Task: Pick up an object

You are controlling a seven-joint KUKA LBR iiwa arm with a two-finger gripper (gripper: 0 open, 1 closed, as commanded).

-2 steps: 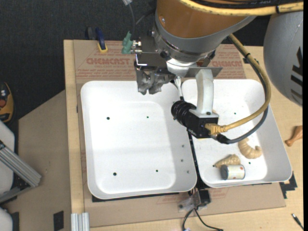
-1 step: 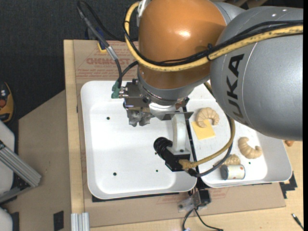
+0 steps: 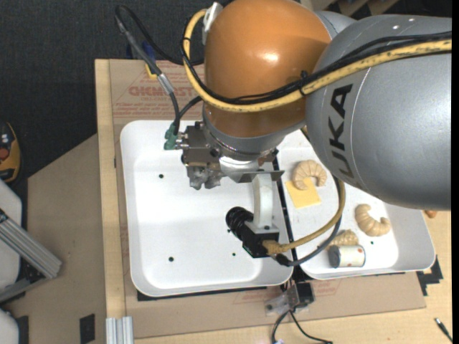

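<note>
My gripper point(image 3: 203, 169) hangs over the upper middle of the left bin point(image 3: 147, 221), just below the big orange wrist band; it is seen from above and nothing shows in it. In the right bin point(image 3: 409, 253) lie a tan croissant-shaped piece point(image 3: 310, 172), a yellow wedge point(image 3: 305, 193) right under it, a second croissant-shaped piece point(image 3: 373, 221), a small tan lump point(image 3: 343, 236) and a white cylinder with a dark end point(image 3: 347, 256). The arm hides the back part of the right bin.
Both bins rest on a brown cardboard sheet point(image 3: 111, 106). Cables and a blue-tipped tool point(image 3: 154, 67) lie beyond the left bin's far edge. A metal rail point(image 3: 29, 249) stands off the board at left.
</note>
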